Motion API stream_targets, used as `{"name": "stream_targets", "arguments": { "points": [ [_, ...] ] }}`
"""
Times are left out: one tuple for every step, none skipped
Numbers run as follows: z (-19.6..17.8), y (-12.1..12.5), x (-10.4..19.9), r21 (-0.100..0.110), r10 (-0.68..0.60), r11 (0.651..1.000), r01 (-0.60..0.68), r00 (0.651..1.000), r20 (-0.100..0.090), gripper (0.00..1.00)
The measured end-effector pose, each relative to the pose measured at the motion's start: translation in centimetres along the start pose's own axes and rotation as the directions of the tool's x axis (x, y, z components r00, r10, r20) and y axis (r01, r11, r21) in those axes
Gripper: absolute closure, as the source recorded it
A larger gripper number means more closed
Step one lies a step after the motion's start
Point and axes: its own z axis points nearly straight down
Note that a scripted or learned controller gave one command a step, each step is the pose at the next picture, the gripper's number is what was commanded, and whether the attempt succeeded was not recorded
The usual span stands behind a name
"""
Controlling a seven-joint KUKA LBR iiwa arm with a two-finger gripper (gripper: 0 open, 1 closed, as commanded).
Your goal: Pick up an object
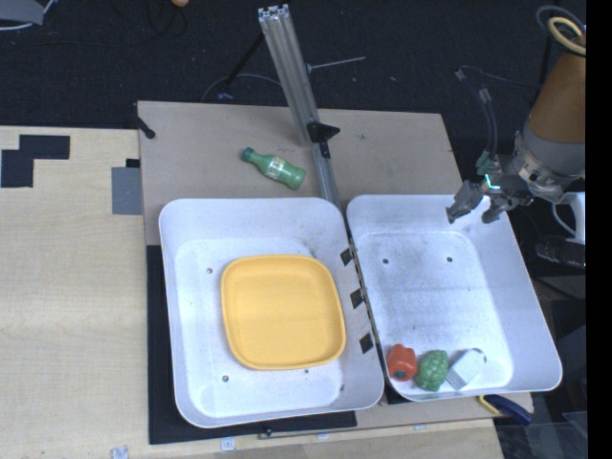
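Objects for picking sit in the near corner of the right bin (pixel 521 285): 3 small things in a row against the front wall, a red-orange pepper-like piece (pixel 402 361) on the left, a green knobbly item (pixel 432 369) touching it in the middle, and a white-grey block (pixel 464 368) just beside that on the right. Rest of that bin's floor shows scuffed grey marks. Left bin (pixel 186 256) holds 1 yellow square plate (pixel 283 311), lying flat, roughly centred, well apart from the 3 items. The 2 bins meet along a centre edge w/ small black clips (pixel 358 297). Farther back, on the tan board (pixel 392 151) behind the bins, a green bottle (pixel 274 167) lies on its side, and a slanted aluminium post (pixel 297 89) rises from near the bins' junction. Gripper (pixel 473 206) hangs over the far right corner of the right bin, near its rim, well apart from the 3 objects; fingers (pixel 457 209) spread apart, nothing between them. Grey arm w/ orange band (pixel 557 89) comes in from the right.
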Motion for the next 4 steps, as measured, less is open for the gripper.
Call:
{"name": "stream_targets", "arguments": {
  "points": [
    [0.0,0.0,0.0,0.000,0.000,1.000,0.000,1.000,0.000,0.00],
    [5.9,-0.1,-0.8,0.005,0.000,1.000,0.000,1.000,-0.001,0.00],
    [12.3,-0.3,-0.5,0.005,-0.001,1.000,0.001,1.000,-0.001,0.00],
    [13.8,-0.3,-0.4,0.001,-0.001,1.000,0.001,1.000,0.000,0.00]
  ]
}}
